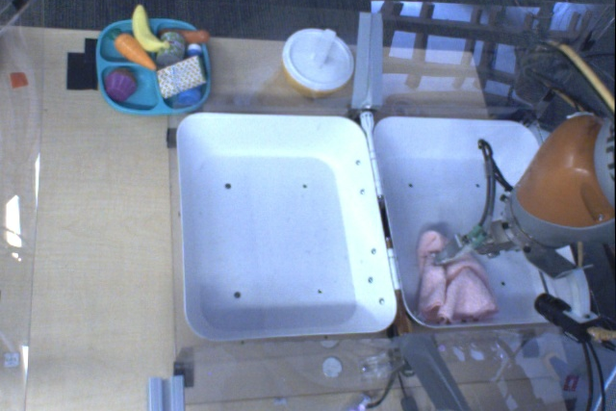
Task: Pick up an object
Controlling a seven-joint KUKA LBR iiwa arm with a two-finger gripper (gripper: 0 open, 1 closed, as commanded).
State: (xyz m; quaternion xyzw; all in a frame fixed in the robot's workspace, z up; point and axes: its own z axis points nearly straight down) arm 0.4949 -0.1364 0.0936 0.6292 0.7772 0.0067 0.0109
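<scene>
**Gripper at the pink cloth, right bin**

In the right bin (423, 159), near its front wall, I see a crumpled pink cloth (452, 289) lying on the floor in soft folds. It is the one object in that bin. The gripper (452, 250) sits low over the cloth's upper edge, reaching in from the right, with the arm's orange band (563, 183) bulking large behind it. The fingertips look to be touching or just above the fabric at its top, between the taller left fold and the wider right lump. From my seat I cannot tell whether the jaws stand wide or narrow: the metal parts are small and blur into the cloth. I do not see fabric clearly caught between them, so I log no hold.

The cloth rests on the bin floor, most of it lying nearer the front wall than the gripper.

The left bin (269, 226) shows its bare white floor. Behind it on the bench stand a blue tray (106, 91) of toy food and a white lidded cup (318, 61), both well apart from the gripper.
</scene>
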